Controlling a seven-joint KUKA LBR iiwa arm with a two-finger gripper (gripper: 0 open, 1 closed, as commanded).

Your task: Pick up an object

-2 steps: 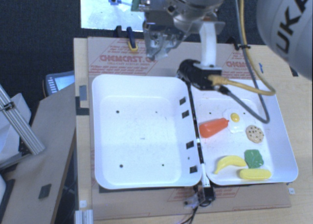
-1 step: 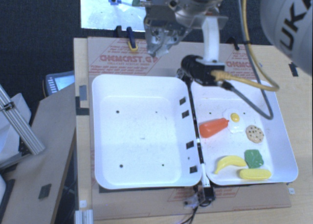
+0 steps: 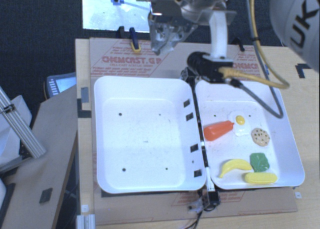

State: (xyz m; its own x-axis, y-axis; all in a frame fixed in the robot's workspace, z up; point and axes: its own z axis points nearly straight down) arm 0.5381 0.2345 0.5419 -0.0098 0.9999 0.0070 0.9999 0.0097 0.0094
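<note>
Pincer (image 3: 159, 48) raised above desk (image 3: 125, 60), grip state: cannot tell.
Well below-right of pincer: orange carrot (image 3: 218, 130), tapered, lying flat in right bin (image 3: 287, 143), touching fried egg (image 3: 240, 121).

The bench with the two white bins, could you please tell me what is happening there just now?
A grey robot arm's gripper hangs above the bench beyond the left bin, with nothing seen between its fingers. The right bin holds toy food: a carrot, a fried egg, a cookie, a banana, a green piece and a yellow piece. Nothing is picked up yet.
</note>
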